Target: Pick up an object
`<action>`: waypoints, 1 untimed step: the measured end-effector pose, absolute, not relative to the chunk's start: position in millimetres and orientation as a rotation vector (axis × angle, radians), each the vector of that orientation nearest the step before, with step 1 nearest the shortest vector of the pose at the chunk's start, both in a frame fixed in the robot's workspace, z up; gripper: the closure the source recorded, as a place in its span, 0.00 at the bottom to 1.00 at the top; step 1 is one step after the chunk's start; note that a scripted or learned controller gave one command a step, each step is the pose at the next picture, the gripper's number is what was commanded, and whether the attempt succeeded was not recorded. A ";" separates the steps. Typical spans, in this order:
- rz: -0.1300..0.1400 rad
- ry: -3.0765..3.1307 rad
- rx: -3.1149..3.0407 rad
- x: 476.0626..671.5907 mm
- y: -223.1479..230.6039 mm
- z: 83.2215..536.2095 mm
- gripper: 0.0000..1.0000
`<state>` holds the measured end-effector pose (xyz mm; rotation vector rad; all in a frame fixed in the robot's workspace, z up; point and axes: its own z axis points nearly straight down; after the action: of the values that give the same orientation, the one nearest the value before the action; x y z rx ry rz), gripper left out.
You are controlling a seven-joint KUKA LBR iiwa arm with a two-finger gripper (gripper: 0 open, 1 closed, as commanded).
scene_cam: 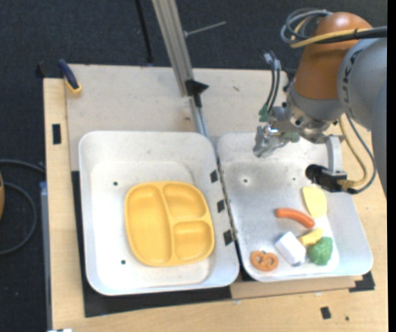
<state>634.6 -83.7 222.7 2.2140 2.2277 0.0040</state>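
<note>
1. Camera view, looking down at a slant. The counter carries two shallow white bins side by side: left bin, right bin.
2. Left bin holds a yellow divided plate, three compartments, lying flat a little toward 5 o'clock of the bin's middle.
3. The arm enters from 2 o'clock, grey with an orange band. The gripper hangs over the far edge of the right bin, near its 11 o'clock corner. Whether it is wide or narrow: cannot tell. Nothing visible between its tips.
4. Objects cluster at the right bin's 4 to 5 o'clock area, well apart from the gripper.
5. Orange carrot lies tilted, just beside a pale yellow piece at its 1 o'clock.
6. White block sits at 6 o'clock of the carrot; a small yellow piece touches it.
7. Green broccoli sits at 3 o'clock of the white block.
8. Brown pretzel lies at 8 o'clock of the white block, near the bin's front rim.
</note>
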 end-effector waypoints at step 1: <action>0.004 2.230 2.213 619.1 -28.2 236.2 1.00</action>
<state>619.1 -28.2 236.2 2.2129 2.2300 0.0039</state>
